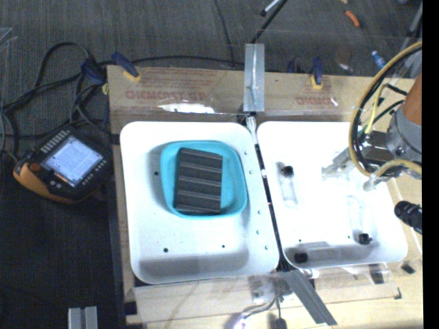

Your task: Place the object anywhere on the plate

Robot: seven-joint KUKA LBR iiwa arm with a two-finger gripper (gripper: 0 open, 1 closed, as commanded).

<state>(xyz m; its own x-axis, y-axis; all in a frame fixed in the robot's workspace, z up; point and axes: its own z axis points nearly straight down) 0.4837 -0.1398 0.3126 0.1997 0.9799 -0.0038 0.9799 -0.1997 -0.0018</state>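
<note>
Item: dark ribbed block [199, 179] lay flat on blue plate [236, 184] in left bin [137, 184], placement apparently complete; gripper [357, 170] over right bin [329, 139], apart from block, finger state indeterminable.

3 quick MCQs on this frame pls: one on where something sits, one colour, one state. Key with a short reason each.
1. Where does the dark ridged block lie?
A. On the plate in the left bin
B. On the floor of the right bin
C. On the bench beside the bins

2. What colour is the plate?
A. Red
B. Light blue
C. Yellow

3. How does the arm stand to the block?
A. Pressing on it
B. Lifting it above the plate
C. Apart from it, at the right bin's far right edge

Key: 1 A, the block rests inside the plate's rim in the left bin. 2 B, the rim around the block is light blue. 3 C, the arm is over the right side, well clear of the block.
</note>
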